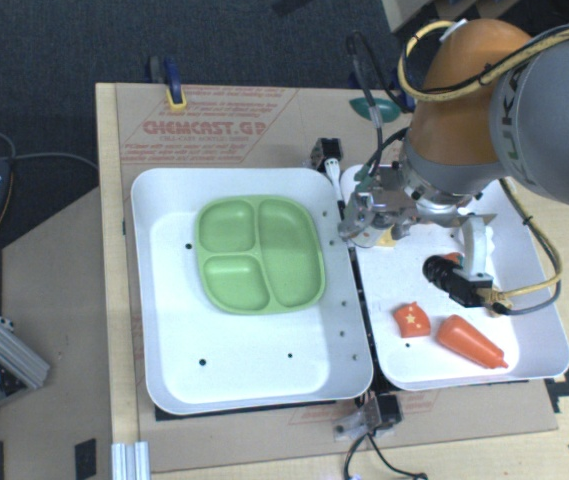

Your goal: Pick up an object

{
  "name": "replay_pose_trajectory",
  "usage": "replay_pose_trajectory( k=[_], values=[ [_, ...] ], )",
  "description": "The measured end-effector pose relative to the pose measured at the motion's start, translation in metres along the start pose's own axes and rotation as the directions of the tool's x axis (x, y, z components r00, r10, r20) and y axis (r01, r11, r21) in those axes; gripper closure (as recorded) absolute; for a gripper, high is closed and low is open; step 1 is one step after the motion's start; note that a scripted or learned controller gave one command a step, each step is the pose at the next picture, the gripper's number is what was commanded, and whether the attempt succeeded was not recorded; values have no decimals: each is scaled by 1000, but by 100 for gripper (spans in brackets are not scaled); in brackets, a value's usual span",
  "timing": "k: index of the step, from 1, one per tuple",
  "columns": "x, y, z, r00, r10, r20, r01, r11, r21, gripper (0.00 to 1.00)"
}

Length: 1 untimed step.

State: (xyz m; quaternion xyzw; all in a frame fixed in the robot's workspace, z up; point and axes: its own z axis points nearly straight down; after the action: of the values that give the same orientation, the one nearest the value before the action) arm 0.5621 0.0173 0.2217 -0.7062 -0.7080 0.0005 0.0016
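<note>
**Pick not yet made: arm low over right bin, nothing seen lifted**

The counter (114,268) bears two bins. The left bin (164,348) holds a green divided plate (260,254). The arm (484,98) reaches over the right bin's (544,318) far end, its claw (376,213) near the divider; whether it is clenched or released cannot be told. Candidate objects, an orange carrot (472,341) and a small red-orange piece (412,320), lie on the bin floor, well apart from the claw. Judgement: grasp and lift both remain.
</note>
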Motion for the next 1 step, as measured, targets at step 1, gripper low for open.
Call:
replay_pose_trajectory(
  k=[1],
  values=[
    [-1, -2, -11, 1000, 2, 1, -2, 1000, -5, 100]
  ],
)
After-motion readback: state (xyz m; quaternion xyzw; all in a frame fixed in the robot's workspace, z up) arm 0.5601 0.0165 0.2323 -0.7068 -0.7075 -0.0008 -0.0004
